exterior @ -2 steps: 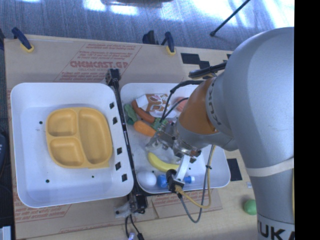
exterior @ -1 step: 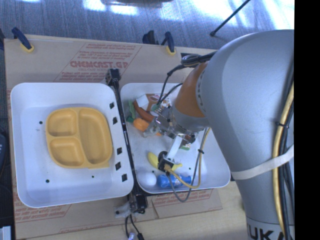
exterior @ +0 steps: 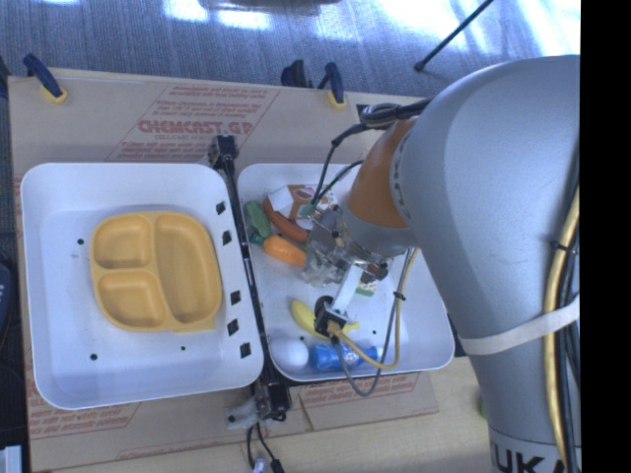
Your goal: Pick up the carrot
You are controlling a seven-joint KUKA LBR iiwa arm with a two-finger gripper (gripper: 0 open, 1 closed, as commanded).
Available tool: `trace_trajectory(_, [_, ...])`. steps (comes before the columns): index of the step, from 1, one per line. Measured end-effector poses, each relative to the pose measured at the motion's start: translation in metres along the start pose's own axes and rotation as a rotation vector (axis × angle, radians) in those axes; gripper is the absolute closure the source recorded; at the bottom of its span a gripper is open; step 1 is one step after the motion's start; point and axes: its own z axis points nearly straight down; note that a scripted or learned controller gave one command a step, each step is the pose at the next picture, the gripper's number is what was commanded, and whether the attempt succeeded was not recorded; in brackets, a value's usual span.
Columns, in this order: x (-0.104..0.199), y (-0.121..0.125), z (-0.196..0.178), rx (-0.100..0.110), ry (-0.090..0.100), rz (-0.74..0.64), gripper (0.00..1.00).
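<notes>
The large grey arm housing (exterior: 503,215) sits nearest the camera, filling the right side and reaching in over the right shallow white bin (exterior: 424,338). An orange band (exterior: 375,185) shows above the wrist. Below it, the two-finger gripper (exterior: 325,269) hangs over the middle of the right bin; its tips are lost in a clutter of metal parts and cable, so cannot tell whether it is spread or closed.

The carrot, a short orange tapered piece (exterior: 284,251), lies in the right bin's left half, just left of the gripper and apart from it as far as can be judged. Nothing is visibly pinched.

Also in the right bin:
- green vegetable-shaped piece (exterior: 257,221), near the left wall, above the carrot
- reddish-orange elongated piece (exterior: 288,228), between the green piece and the gripper
- yellow banana-shaped piece (exterior: 314,318), below the gripper
- white egg-shaped object (exterior: 290,351), at the front edge
- blue object (exterior: 335,358), beside the white one

The left white bin (exterior: 59,363) holds a yellow three-compartment tray (exterior: 156,269). Both bins rest on a brown cardboard sheet (exterior: 148,116).
</notes>
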Motion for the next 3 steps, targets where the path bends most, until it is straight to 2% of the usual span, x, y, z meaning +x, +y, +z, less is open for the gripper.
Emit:
trace_trajectory(1, [0.018, 0.015, 0.009, -0.009, -0.001, -0.277, 1.00])
trace_trajectory(2, [0.028, 0.031, 0.009, -0.007, -0.001, -0.349, 1.00])
trace_trajectory(3, [0.043, 0.069, 0.008, -0.007, 0.000, -0.018, 1.00])
